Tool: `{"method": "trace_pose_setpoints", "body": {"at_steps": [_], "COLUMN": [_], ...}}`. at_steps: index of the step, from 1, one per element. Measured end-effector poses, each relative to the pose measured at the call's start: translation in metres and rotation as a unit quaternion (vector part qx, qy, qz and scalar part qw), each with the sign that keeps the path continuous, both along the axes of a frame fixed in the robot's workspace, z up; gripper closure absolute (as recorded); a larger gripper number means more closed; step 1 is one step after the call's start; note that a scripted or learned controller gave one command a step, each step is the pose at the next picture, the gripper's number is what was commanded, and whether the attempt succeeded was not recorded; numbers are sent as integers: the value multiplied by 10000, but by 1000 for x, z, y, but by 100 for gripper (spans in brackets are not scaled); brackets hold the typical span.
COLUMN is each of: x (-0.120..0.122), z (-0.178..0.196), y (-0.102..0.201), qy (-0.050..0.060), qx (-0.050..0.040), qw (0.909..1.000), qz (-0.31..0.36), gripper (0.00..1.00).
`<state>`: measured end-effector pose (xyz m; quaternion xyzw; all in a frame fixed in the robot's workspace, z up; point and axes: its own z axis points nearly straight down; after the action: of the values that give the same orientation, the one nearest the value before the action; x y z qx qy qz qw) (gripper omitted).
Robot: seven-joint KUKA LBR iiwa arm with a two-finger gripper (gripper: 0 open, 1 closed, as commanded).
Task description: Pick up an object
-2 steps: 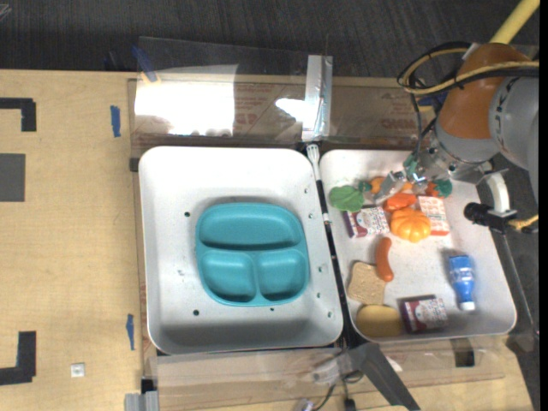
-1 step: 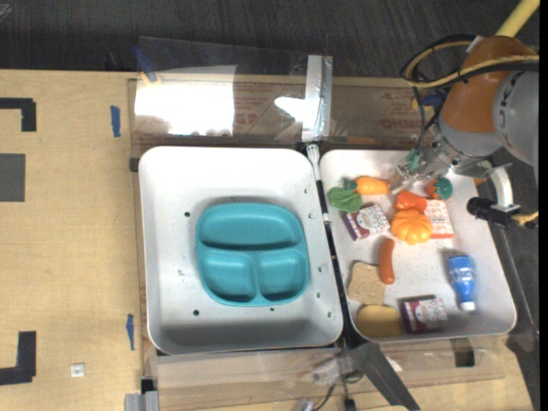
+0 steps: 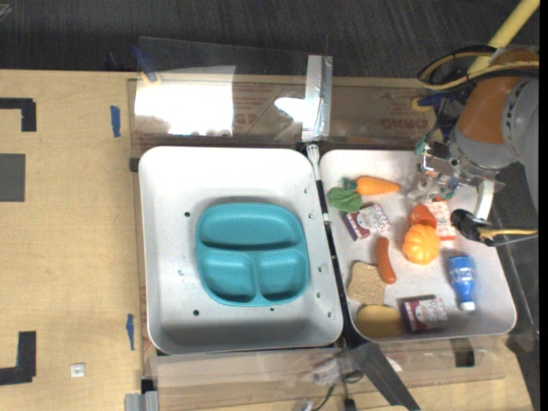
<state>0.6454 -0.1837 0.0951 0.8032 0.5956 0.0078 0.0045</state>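
Right bin (image 3: 501,311): tomato (image 3: 422,214) prob. just below gripper (image 3: 434,181).

Teal divided tray (image 3: 251,251) in a white bin (image 3: 163,229); orange carrot (image 3: 377,186) with green top, orange pumpkin (image 3: 420,242), blue bottle (image 3: 461,282), tan bread slice (image 3: 366,282).

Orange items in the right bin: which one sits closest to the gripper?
The small red-orange piece, just below the gripper. The carrot lies farther left, the round orange fruit lower down.
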Motion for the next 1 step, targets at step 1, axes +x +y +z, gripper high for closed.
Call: {"method": "trace_pose_setpoints", "body": {"at_steps": [1], "x": [-6], "z": [-9], "y": [-1], "qy": [88], "qx": [-5], "qw": [10000], "qz": [-5], "gripper": [0]}}
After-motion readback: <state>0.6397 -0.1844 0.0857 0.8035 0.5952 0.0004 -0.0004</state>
